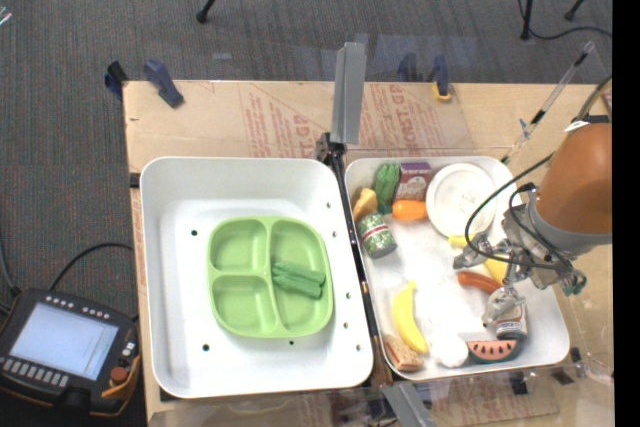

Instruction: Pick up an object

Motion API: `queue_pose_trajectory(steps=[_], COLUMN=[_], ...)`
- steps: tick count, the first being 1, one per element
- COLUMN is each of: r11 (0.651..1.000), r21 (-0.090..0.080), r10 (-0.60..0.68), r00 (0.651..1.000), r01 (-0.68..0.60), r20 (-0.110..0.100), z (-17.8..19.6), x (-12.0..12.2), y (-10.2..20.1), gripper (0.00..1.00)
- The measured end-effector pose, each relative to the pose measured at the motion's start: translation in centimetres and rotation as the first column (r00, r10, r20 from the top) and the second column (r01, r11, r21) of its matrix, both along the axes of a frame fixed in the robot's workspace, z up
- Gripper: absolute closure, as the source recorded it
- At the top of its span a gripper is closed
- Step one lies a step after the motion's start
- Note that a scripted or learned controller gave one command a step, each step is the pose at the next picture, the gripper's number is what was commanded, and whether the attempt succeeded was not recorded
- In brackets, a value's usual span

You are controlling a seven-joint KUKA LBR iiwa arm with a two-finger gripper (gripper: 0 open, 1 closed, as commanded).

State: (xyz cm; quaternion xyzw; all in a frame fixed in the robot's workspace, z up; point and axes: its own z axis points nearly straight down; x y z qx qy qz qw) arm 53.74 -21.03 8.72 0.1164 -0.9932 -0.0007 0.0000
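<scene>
A small can [507, 317] stands near the right bin's [440, 260] front right corner, just behind a watermelon slice [493, 350], with the gripper [505, 300] directly over it, its grip impossible to judge; a banana [406, 317] lies toward the bin's middle

Open floor is left in the middle of the right white bin [556, 333], hemmed by a yellow banana [406, 315], a white plate [462, 198] and a small can [508, 318].
</scene>
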Motion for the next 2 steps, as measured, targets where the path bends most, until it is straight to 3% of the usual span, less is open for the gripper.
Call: queue_pose_trajectory(steps=[1, 2], r11=[0.999, 0.979], r21=[0.001, 0.001], r10=[0.037, 0.203], r00=[0.999, 0.979], r01=[-0.037, -0.203], r20=[0.0, 0.003], z=[0.0, 0.1], x=[-0.2, 6.6], y=[3.1, 1.0], gripper=[0.0, 0.0])
